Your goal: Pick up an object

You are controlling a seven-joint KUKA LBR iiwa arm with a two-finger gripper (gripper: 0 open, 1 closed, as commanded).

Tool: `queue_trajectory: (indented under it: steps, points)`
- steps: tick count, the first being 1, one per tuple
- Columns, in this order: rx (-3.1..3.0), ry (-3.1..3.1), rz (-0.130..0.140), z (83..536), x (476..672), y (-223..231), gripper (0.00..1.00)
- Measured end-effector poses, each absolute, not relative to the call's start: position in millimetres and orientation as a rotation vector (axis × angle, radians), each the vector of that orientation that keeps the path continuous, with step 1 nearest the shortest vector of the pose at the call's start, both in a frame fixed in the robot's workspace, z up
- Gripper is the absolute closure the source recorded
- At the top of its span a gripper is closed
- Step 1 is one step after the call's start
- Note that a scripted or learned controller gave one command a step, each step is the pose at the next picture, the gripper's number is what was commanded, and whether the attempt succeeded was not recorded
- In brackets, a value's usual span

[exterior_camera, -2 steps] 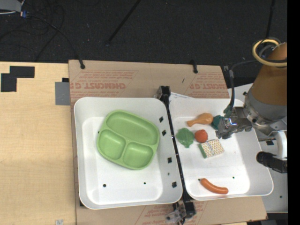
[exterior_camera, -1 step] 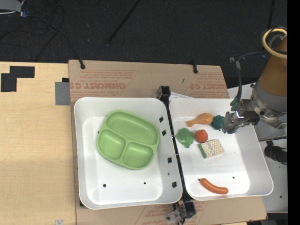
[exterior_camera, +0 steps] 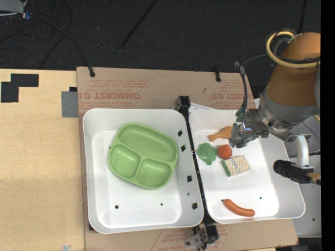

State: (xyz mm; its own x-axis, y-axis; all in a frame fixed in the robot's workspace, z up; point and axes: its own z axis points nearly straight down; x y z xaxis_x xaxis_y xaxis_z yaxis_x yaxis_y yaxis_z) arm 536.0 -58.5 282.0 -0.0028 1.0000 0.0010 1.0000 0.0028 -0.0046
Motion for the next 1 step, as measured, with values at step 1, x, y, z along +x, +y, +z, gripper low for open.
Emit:
queue_trajectory:
  steps: [1]
  points:
    - [-2.214, -2.223, 0.004, 274.4, 533.0, -13.5, 1.0]
